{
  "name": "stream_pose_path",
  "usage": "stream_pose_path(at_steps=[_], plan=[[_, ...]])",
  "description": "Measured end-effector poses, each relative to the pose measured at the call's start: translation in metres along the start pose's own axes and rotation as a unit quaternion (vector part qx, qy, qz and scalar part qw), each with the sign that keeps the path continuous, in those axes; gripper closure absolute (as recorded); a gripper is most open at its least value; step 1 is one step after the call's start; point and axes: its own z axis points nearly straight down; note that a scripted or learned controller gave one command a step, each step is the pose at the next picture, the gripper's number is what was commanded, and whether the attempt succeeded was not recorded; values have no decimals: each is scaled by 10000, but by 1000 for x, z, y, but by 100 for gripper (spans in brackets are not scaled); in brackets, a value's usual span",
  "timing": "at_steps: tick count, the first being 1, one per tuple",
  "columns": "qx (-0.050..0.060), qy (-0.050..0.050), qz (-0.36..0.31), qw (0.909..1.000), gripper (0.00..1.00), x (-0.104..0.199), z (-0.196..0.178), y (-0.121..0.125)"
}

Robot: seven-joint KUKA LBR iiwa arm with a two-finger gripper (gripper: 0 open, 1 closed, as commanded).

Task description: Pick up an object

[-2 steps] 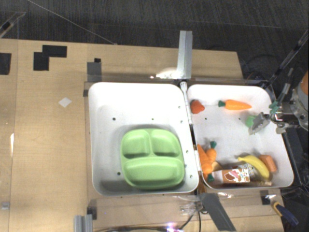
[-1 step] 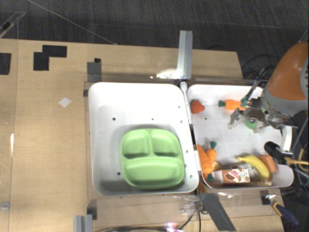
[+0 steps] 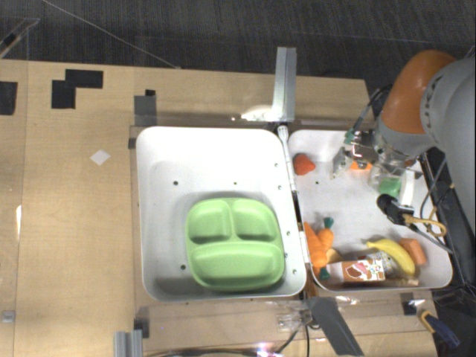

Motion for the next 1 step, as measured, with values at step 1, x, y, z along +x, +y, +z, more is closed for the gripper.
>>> stream_pose_path(at_steps=[1], plan=[[-47, -9, -1471, 9891, 0, 13, 30, 13]])
